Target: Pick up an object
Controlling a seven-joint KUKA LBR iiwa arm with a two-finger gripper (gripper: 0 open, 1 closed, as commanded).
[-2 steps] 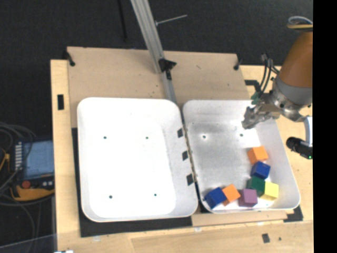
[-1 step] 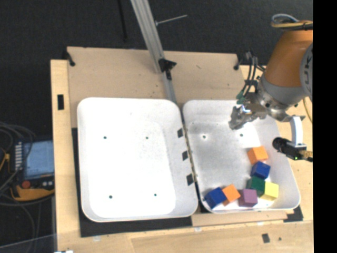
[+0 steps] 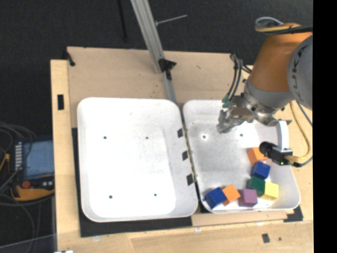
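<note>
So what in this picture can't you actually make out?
- Hand, camera view: too small and blurred to tell whether it grips anything.
- Orange block: partly covered by the black fitting on the arm.
- Arm: cut off by the right edge.
- Green block: half hidden behind neighbouring blocks.

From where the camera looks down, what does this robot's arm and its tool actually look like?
The arm is thick and rounded, grey with a broad orange band above the wrist. Dark cables run down its side toward the tool, a small grey metal piece at the tip. A white bracket with a black part and a tiny green light sits below the wrist, with thin yellowish wires nearby.
</note>
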